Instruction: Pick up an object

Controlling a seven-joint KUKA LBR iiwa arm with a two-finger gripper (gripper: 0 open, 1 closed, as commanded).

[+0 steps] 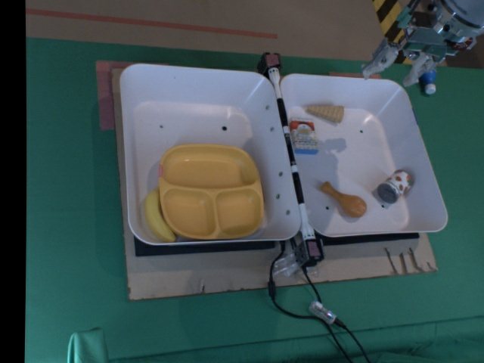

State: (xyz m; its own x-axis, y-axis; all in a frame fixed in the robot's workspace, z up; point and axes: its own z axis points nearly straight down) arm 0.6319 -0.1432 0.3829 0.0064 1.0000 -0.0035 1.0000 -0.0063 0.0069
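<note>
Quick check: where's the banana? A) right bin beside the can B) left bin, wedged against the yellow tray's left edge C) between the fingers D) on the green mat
B: the banana lies in the left bin, tucked against the left edge of the yellow tray.

The arm came in at the upper right corner of the camera view, w/ only its end showing: a bit of the orange band at the top edge, then the grey wrist block below it. The gripper (395,60) hung beneath the wrist, pointing down & slightly left. Its 2 fingers (376,59) were spread wide apart, 1 to the left of the gripper's middle & 1 to the right, w/ nothing between them.
</note>
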